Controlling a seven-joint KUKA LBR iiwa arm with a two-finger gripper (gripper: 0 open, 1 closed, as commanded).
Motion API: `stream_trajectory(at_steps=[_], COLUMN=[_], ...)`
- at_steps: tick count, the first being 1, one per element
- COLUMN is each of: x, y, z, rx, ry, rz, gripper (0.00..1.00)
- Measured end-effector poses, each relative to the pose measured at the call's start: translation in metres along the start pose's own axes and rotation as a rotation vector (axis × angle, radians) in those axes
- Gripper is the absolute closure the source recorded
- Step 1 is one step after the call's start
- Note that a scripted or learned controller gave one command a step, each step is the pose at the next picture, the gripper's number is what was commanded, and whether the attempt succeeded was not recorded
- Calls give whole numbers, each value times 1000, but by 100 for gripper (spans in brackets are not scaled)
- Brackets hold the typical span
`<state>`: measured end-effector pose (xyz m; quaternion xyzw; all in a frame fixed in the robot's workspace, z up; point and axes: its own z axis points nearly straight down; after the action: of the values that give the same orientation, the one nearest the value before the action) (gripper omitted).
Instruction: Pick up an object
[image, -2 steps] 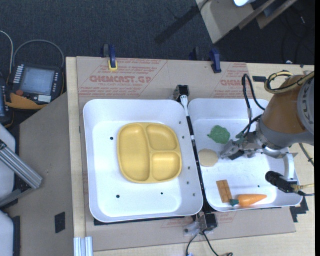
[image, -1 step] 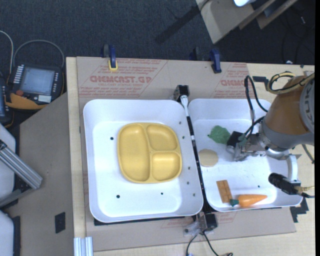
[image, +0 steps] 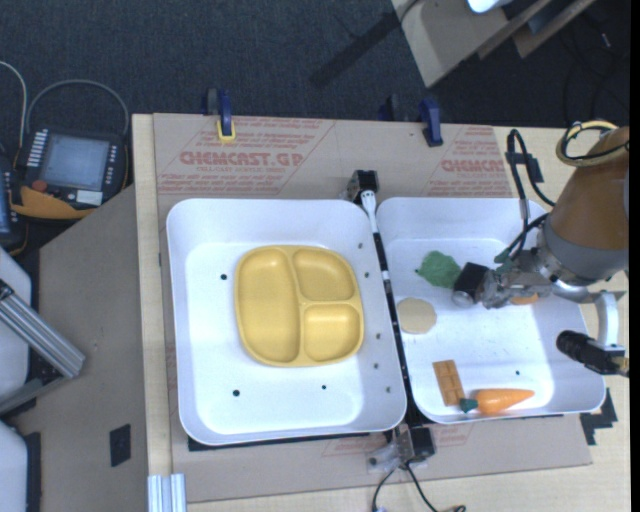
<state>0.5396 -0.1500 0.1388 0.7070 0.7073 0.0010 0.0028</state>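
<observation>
From the overhead camera view, you see the tool (image: 470, 283) low in the right-hand white bin (image: 530, 222), on the end of the arm (image: 590, 225) that enters from the right edge. You cannot tell whether it is spread or pressed together, and nothing visibly sits in it. Just up and to the left of the tool lies a green leafy piece (image: 438, 268), almost touching it. Down and to its left, near it, rests a pale round disc (image: 417, 316). Further below the tool, near the bin's front wall, lie a brown wafer-like bar (image: 447, 380) and an orange carrot (image: 502, 400). Well to the tool's left, in the other white bin (image: 200, 330), sits a yellow divided plate (image: 299, 304). Both bins rest on the desk (image: 150, 200).
</observation>
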Motion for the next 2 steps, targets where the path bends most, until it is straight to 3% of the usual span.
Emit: stream_trajectory(at_steps=[2], x=[-10], y=[-5], z=[-91], rx=[-1], ry=[-1], rz=[0], gripper=[100])
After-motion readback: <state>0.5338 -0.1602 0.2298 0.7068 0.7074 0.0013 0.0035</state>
